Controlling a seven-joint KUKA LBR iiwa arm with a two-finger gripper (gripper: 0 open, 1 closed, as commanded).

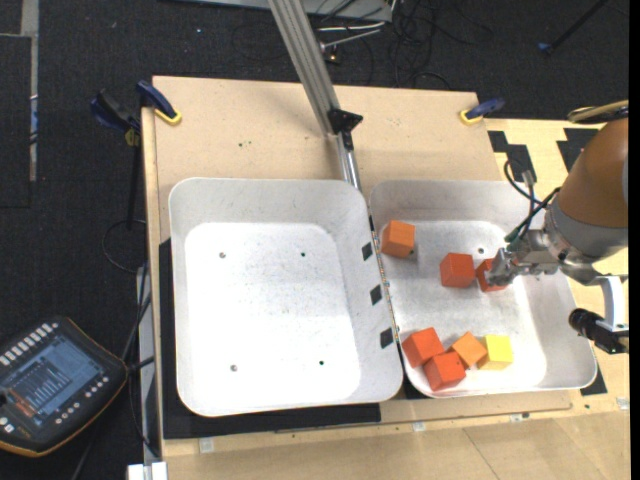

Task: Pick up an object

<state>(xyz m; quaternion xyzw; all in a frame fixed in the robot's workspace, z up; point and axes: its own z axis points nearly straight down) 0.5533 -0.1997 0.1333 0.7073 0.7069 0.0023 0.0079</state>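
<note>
Arm reaches leftward, wrist seemingly angled down.

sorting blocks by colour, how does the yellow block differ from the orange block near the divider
The yellow block is yellow; the orange block is orange. The yellow block sits at the near side of the right bin, touching a cluster of blocks; the orange block stands alone farther back. Both are small cubes in that bin.

Even, fairly bright light falls from above on the bench and washes the two white bins pale, though without hard glare. Shadows are soft and short, close under the blocks. The dark floor on the far and left sides stays dim. Detail is slightly soft and grainy throughout.
</note>
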